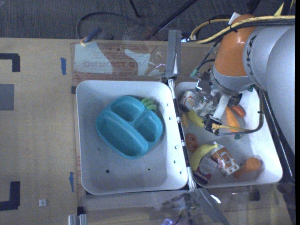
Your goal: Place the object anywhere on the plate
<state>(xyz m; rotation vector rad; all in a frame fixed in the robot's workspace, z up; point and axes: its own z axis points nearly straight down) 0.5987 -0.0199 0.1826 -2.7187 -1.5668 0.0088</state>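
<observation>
Plate [129, 131], teal, 3 compartments: centre of left bin [89, 139], tilted diagonally, nothing on it. Arm [262, 46], grey w/ orange band: enters from right, over right bin [269, 161]. Gripper [211, 121]: low over right bin's upper left, finger state not discernible. Bananas: one [202, 152] near bin's left wall, another [196, 120] just beside gripper. Small box [225, 161]: touching lower banana. Orange item [253, 165]: lower right. Carrot-like piece [233, 118]: right of gripper. Green item [150, 105]: touching plate's upper rim.

The grey arm [269, 55] reaches in, wrist angled down-left.
</observation>
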